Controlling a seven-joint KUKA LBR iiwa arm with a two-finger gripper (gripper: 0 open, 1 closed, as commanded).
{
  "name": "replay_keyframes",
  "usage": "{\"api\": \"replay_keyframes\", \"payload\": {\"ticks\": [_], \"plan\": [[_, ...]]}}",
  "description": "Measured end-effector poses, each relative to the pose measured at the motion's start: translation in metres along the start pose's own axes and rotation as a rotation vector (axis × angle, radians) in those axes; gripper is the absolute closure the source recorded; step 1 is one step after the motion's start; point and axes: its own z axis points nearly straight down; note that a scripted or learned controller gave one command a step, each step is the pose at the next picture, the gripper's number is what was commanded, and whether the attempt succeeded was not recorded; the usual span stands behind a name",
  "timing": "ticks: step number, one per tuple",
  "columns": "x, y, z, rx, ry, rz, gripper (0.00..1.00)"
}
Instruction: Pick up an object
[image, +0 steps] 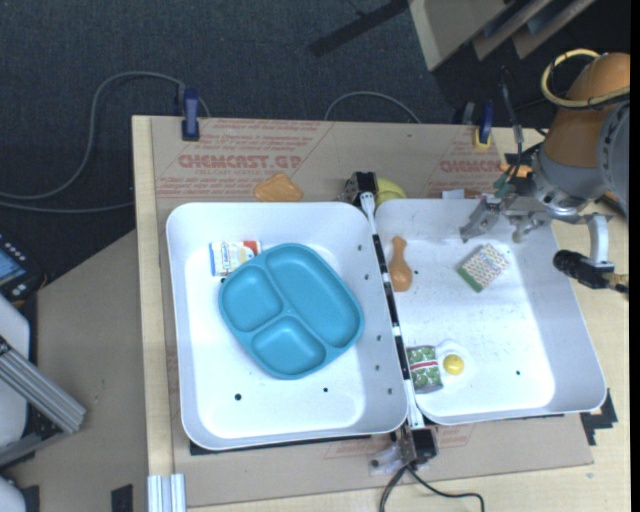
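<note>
Lower centre, a green-labelled packet (424, 367) touches a yellow ball (453, 364). Right bin (560, 360): patterned square packet (484, 266) just below the empty, open gripper (498, 222). Bench (240, 158) print reads "CHEMCAST".

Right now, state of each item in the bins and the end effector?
Blue divided plate: flat in left bin, upright.
Small carton: lying at plate's far-left edge.
Orange pear-shaped toy: lying by the divider, right bin.
Patterned packet: lying flat, untouched.
Green packet: lying beside yellow ball.
End effector: above right bin's far edge, holding nothing.
</note>
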Motion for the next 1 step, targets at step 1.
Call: {"api": "replay_keyframes", "payload": {"ticks": [1], "plan": [[0.0638, -0.0389, 0.0221, -0.024, -0.013, -0.004, 0.00]]}}
